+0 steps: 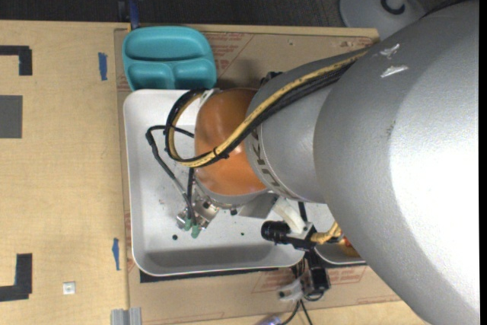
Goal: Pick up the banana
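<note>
A large grey robot arm [396,156] reaches from the right across a cardboard-covered bench [61,164], its bulk covering most of the right-hand bin and much of the left one. The left white bin [141,186] sits with its bare floor showing along the left side and the near edge; a few small dark specks dot that floor, and no object can be made out on the part that shows. A sliver of the second bin's rim [338,255] peeks out under the arm near the bottom, with a small patch of orange-yellow [344,242] at its edge, too hidden to identify. The banana cannot be made out anywhere; whatever lies beneath the arm is hidden.

Just behind the left bin stands a teal plastic tray [169,57] with two hollows, touching or nearly touching the bin's far rim.

The arm's orange band [224,141] hangs over the middle of the left bin, with black and yellow cables [183,141] looping off its left side. Below the band, the gripper [194,223] points down close to the bin floor, a bit of green at its tip. Seen from above, its opening cannot be judged, and nothing can be seen held in it.

Blue tape marks [103,66] dot the bench to the left.
</note>
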You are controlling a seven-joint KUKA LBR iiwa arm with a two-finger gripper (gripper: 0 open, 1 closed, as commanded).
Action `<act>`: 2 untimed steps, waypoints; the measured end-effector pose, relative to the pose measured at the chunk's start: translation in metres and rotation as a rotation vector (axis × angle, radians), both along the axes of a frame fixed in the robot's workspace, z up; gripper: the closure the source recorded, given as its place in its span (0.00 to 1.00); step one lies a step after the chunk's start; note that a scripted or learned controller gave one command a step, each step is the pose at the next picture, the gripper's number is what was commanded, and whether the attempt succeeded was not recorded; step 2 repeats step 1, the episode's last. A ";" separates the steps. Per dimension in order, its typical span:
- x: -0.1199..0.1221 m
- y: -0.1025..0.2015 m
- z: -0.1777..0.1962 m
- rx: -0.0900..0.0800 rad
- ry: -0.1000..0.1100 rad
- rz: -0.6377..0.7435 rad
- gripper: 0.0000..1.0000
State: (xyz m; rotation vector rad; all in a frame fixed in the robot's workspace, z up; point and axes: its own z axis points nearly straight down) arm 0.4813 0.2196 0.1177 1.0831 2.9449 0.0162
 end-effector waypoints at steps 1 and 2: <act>0.001 0.001 0.010 0.001 -0.003 0.000 1.00; 0.001 0.001 0.010 0.001 -0.003 0.000 1.00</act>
